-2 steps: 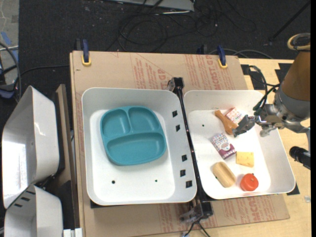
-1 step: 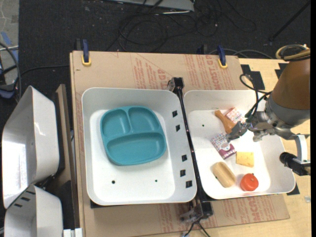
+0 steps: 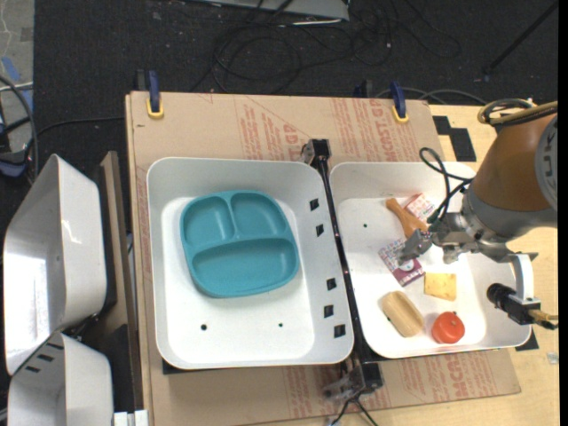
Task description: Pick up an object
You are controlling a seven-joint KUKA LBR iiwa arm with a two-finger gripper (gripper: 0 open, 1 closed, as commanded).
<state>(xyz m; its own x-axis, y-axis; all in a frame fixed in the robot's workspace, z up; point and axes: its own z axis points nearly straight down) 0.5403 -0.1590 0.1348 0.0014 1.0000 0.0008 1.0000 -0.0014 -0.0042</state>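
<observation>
Overhead, I watch the gripper hang low in the right bin, its fingers seemingly narrow around nothing, just above a small purple packet. I judge the packet light, flat and slippery, best pinched by an edge. Nearby lie an orange carrot-like piece, a yellow cracker, a tan roll and a red tomato. A teal divided plate sits in the left bin; cables trail across the dark floor.
</observation>
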